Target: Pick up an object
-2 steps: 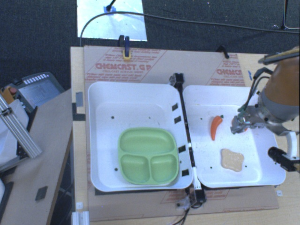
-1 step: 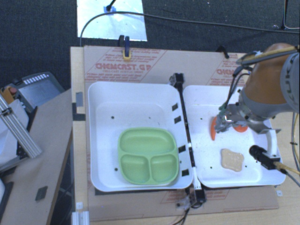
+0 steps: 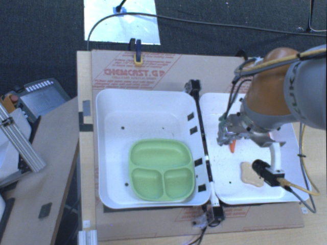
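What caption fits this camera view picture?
Robot arm reaching over the right bin, green divided plate in the left bin.

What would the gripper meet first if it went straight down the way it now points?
Probably the small orange object lying on the right bin floor: the gripper points down just above it. Depth is unclear from this slanted view, so it might land on bare floor beside it.

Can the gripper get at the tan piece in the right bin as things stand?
Probably yes. The tan piece lies flat on the right bin floor, just past the gripper, nothing on top. A black fitting overlaps its right edge and may crowd a grasp.
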Robot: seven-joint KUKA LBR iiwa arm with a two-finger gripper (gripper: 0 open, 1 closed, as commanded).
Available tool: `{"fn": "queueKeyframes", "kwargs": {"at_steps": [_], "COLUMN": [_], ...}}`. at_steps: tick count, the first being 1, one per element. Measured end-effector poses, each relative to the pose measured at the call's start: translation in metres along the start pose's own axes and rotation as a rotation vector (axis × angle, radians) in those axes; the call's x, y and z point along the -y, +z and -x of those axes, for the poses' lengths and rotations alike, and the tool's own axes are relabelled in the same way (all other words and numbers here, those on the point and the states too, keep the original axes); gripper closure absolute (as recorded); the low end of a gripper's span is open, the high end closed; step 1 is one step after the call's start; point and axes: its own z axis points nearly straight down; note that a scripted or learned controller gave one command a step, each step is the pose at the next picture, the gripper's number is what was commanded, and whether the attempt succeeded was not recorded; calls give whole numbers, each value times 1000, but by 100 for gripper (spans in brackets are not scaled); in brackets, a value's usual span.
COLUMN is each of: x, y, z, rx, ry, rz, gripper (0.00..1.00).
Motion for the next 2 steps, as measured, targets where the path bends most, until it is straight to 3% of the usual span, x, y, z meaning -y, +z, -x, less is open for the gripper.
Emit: {"fn": "queueKeyframes", "kwargs": {"at_steps": [2], "x": [-5], "y": [1], "z": [-100], "rx": [-1], "ry": [-2], "rz": [-1], "gripper": [100]}}
